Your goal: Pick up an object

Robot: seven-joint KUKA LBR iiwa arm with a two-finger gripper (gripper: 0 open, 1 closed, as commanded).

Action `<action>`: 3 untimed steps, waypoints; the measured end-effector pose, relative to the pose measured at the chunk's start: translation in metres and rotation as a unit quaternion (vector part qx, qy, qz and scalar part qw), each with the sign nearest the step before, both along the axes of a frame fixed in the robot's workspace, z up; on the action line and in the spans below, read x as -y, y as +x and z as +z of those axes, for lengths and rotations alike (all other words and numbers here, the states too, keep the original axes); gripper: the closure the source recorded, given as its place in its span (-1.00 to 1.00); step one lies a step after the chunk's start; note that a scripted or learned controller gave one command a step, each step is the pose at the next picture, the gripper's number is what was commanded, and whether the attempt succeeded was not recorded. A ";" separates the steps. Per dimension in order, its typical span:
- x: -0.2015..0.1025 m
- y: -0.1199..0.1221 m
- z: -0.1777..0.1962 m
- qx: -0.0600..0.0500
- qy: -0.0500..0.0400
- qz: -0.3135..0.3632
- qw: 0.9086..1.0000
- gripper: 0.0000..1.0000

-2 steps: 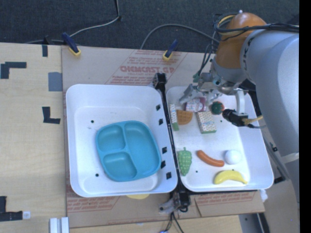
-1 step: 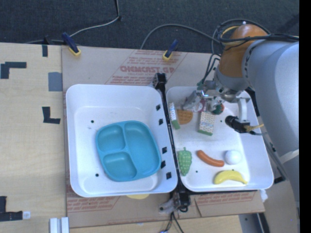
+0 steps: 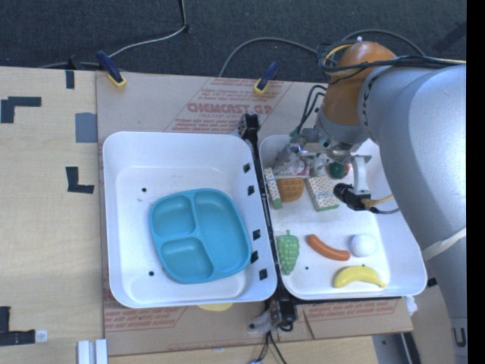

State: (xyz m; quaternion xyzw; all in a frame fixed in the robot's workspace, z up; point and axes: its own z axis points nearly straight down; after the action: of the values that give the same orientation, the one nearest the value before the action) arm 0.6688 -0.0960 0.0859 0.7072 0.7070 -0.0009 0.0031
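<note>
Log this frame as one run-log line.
arm: over right bin far end | gripper: above packets, nothing visibly held | left bin: blue tray | stage: pick not yet done

One fixed camera looks down at a slant; two shallow white plastic bins sit mid-frame, moderately near.

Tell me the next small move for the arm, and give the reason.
Probably a short descent straight down. The end effector sits at the far end of the right bin, right above the small boxes and the orange item clustered there, and nothing can be seen gripped in it. The sausage, white ball and banana lie farther away.
</note>
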 end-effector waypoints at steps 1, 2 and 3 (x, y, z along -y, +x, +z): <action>0.003 -0.018 0.000 0.000 0.002 0.001 1.000 -1.00; 0.000 -0.007 0.000 -0.001 0.002 0.001 1.000 -1.00; 0.005 -0.015 0.000 0.000 0.002 0.001 1.000 -1.00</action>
State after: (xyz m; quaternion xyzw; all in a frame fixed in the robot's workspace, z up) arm 0.6536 -0.1006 0.0857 0.7063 0.7080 0.0003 0.0012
